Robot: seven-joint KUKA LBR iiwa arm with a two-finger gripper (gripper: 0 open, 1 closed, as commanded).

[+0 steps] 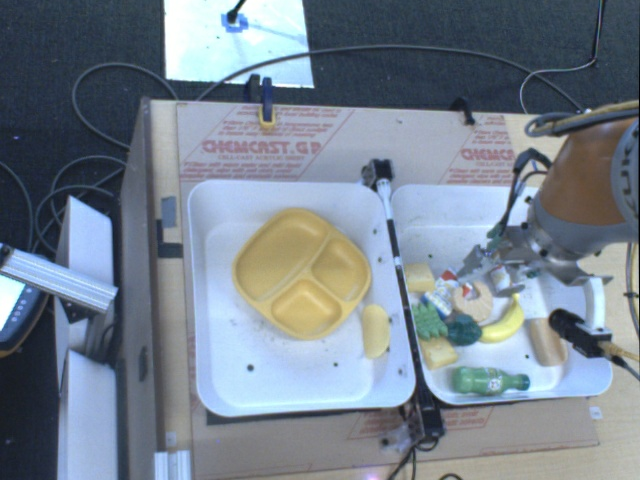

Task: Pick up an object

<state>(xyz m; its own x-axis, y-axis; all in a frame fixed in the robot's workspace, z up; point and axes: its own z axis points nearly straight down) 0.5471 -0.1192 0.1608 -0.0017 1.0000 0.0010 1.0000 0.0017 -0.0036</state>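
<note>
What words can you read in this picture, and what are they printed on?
"CHEMCAST G P": red print on the brown paper-covered board under the two shallow white bins, above the left bin.
Red print on that board above the right bin: partly hidden, too blurred to read.
Label on the small green plastic bottle: too small to read.

Red lettering "CHEMCAST GP" is printed, repeated, on the surface's brown sheet point(300, 133); nothing else is legible.
</note>
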